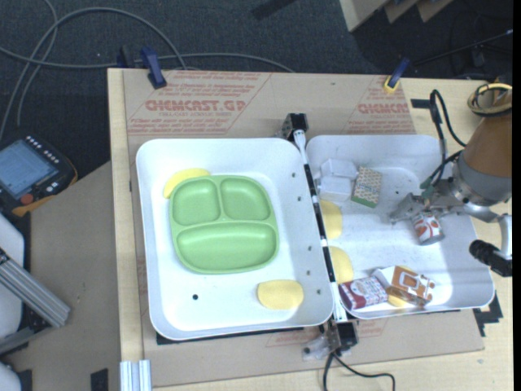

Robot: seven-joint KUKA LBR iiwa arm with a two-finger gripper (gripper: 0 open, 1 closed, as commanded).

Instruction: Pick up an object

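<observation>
Arm (488, 157) enters from right, wrist bent low over right bin (464, 287); pincer (423, 212) just above small red-white object (428, 230); grip state cannot be told.

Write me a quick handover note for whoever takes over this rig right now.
Gripper: low in the right bin, fingers unreadable, beside a small red-and-white object.
Right bin also holds a patterned box, snack packets at the front and yellow pieces along the left wall.
Left bin: green divided tray.
Done: nothing visibly lifted.
Left: grasp and lift one object.
</observation>
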